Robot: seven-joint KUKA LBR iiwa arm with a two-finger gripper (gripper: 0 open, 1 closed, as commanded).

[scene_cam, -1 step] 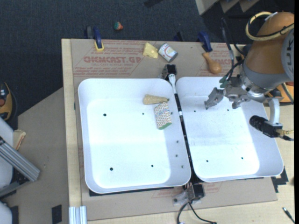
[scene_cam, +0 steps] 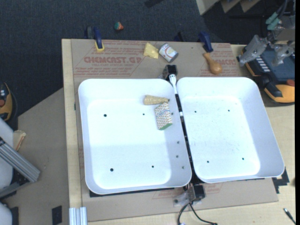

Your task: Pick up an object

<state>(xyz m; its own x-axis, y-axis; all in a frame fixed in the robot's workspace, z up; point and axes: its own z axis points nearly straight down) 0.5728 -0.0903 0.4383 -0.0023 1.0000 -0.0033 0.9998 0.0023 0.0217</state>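
Two small objects lie in the left bin, near its back right corner. One is a tan cone-shaped piece lying on its side. Just below it, touching or nearly so, sits a green-and-white patterned piece. The right bin holds nothing I can make out. My gripper looks like the grey metal part at the upper right, beyond the right bin's back corner and well away from both objects.
On the cardboard behind the bins lie a yellow wedge, a small white can and a brown wooden piece. A black-handled tool rests at the seam between the bins. Blue clamps hold the board's back edge.
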